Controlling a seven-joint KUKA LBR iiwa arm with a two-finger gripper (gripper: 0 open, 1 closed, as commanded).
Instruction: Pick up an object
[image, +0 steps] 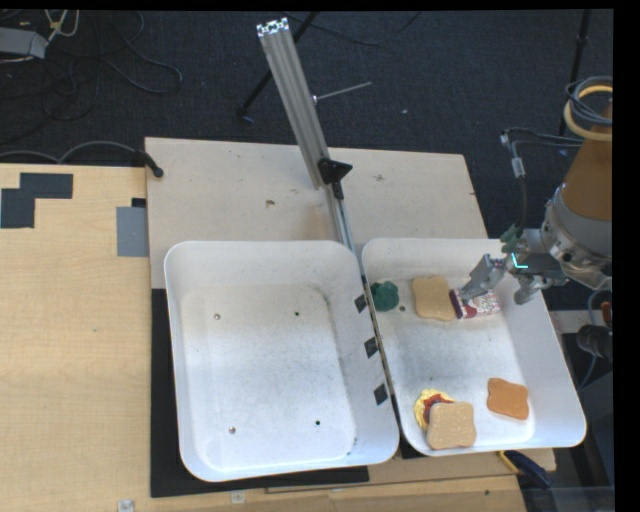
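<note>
Claw (505, 283) spread open over the right bin's (560, 340) far edge, nothing between its fingers. Just beside it a small red-and-white packet (477, 304) lies touching a tan bread slice (433, 298). Green lump (384, 294) near the divider. Front of that bin: sandwich (447, 420) and an orange piece (508, 398). Left bin (200, 270) sits alongside on the counter (250, 190).

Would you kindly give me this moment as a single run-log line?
gripper: over right bin, open | nearest: small packet beside tan slice | grasp: none seen
</note>
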